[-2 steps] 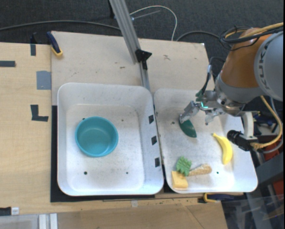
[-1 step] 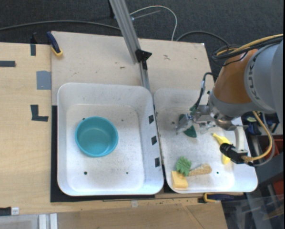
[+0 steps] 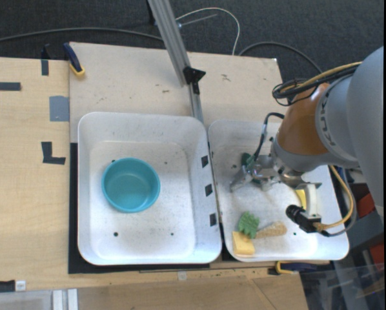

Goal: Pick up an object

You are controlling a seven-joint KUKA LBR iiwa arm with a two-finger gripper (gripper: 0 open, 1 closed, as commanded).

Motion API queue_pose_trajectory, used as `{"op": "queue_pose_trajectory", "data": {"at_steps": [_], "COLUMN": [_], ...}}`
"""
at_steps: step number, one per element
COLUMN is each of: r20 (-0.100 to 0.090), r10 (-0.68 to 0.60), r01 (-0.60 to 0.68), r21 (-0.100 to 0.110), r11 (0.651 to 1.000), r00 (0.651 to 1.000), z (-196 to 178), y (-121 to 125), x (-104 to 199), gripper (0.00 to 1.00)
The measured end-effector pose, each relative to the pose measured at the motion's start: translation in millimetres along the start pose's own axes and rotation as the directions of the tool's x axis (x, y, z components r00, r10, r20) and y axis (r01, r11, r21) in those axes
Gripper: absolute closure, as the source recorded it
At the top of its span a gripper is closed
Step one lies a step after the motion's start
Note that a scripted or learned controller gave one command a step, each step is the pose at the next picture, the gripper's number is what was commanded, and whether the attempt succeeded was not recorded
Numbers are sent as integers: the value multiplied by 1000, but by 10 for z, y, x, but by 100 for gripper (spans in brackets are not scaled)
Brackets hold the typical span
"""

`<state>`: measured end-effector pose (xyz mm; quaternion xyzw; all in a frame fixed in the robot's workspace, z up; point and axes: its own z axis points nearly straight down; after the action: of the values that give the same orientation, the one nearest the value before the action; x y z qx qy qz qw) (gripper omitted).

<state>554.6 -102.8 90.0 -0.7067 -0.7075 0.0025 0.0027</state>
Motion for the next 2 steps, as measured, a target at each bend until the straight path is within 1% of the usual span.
{"op": "queue_pose_trajectory", "data": {"at_steps": [1, 2], "r20": [-1, 1], "r10": [-2, 0], "r01": [2, 0], "r21": [-3, -11], "r11": [1000, 1000], "r00": [1000, 1000], "z": [-125, -742], "y": [7, -26], "x": [7, -23], "gripper": [100, 100]}}
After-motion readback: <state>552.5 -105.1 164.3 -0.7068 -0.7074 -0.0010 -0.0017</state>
